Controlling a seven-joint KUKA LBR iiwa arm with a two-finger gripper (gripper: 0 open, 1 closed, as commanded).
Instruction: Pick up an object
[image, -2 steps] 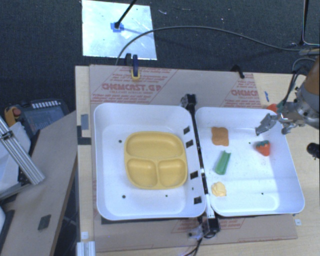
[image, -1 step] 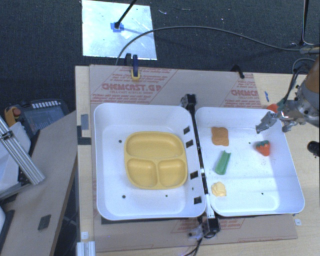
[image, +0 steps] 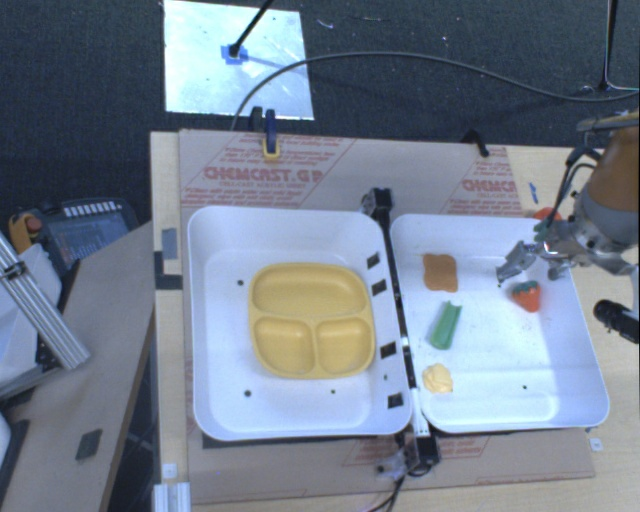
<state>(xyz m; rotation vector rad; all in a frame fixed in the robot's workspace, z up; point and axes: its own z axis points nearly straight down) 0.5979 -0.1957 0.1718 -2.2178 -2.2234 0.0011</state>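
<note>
Far to the left of the hand, a yellow divided tray is lying in the left bin on the worktop. In the right bin, a brown flat piece, a green stick and a pale yellow lump are lying in a line to the hand's left, well apart from it. The hand is hanging over the right bin's far right part, its fingers spread open and gripping nothing. A red and green strawberry-like toy is sitting just below the hand, close to its fingertips; contact cannot be told
</note>
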